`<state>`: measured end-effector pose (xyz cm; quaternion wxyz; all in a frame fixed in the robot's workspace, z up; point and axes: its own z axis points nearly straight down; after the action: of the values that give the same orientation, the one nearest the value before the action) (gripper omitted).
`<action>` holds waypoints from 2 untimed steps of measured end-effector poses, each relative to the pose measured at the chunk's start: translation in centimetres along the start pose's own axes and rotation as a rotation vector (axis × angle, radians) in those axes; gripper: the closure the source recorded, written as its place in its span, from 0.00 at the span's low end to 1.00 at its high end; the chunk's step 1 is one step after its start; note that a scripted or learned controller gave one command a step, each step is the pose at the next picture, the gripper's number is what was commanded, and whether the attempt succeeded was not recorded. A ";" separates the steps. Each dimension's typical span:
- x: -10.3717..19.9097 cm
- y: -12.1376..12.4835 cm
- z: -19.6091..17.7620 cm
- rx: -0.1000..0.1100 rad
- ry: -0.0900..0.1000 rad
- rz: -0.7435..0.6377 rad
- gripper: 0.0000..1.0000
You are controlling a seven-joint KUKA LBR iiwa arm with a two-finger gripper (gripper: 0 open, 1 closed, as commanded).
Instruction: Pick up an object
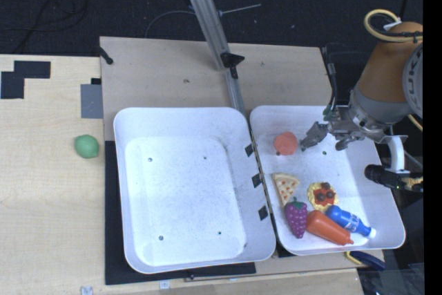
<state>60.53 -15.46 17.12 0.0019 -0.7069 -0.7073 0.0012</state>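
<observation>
Claw spread wide, holding nothing, beside red ball.

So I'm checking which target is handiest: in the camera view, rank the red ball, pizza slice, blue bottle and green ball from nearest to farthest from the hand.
From the hand:
1. Red ball, just to its left in the right bin.
2. Pizza slice, lower left, near the divider.
3. Blue bottle, at the bin's front.
4. Green ball, far left on the bench, outside both bins.

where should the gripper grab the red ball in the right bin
Across its middle, coming straight down. The red ball is round, so no side grips better, and it lies apart from the pizza slice and the bin wall, leaving finger room. The gripper is just beside it, to the view's right.
</observation>
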 end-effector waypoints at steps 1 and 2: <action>0.6 -0.4 6.2 0.001 0.000 0.000 0.00; 0.6 -0.4 8.1 -0.003 -0.001 0.000 0.00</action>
<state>60.11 -14.84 9.03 0.0006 -0.7069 -0.7073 0.0006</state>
